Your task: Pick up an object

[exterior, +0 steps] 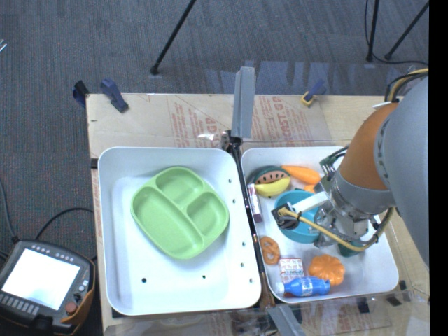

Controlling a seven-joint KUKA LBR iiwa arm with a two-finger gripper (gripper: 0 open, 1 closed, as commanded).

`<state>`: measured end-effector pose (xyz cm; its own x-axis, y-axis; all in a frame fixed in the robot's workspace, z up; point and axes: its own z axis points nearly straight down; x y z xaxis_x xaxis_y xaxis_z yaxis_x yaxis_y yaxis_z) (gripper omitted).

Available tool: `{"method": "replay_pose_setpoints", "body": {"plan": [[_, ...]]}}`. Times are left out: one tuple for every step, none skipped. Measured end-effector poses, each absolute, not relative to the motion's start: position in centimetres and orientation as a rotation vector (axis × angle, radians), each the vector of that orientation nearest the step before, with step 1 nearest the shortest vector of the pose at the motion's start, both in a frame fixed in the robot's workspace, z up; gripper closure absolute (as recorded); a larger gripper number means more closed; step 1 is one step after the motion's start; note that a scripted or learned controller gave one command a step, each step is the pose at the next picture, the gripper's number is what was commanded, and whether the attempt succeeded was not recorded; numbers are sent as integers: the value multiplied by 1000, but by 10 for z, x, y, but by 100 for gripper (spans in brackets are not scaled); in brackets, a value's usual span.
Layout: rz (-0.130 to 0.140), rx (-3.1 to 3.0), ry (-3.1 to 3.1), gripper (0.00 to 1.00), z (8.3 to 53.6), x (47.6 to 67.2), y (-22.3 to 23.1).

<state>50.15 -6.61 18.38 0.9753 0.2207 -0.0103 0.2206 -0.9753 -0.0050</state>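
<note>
Even, bright overhead light with soft, short shadows. The white bins (112, 257) glare slightly, nearly washed out. The carpet (84, 33) looks grainy, and the arm (413, 152) at right is blurred.

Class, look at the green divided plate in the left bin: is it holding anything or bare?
Bare. The green divided plate lies flat in the left bin, and all three of its compartments show plain green, with nothing lying in them.

grey arm (420, 152), orange band (367, 156), yellow cable (329, 231)
</note>
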Motion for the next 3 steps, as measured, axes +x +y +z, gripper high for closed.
{"method": "replay_pose_setpoints", "body": {"plan": [[18,-3122,-318,100,184,474,-33],[18,-3119,-348,100,184,474,-31],[17,-3123,-312,100,184,494,-26]]}}
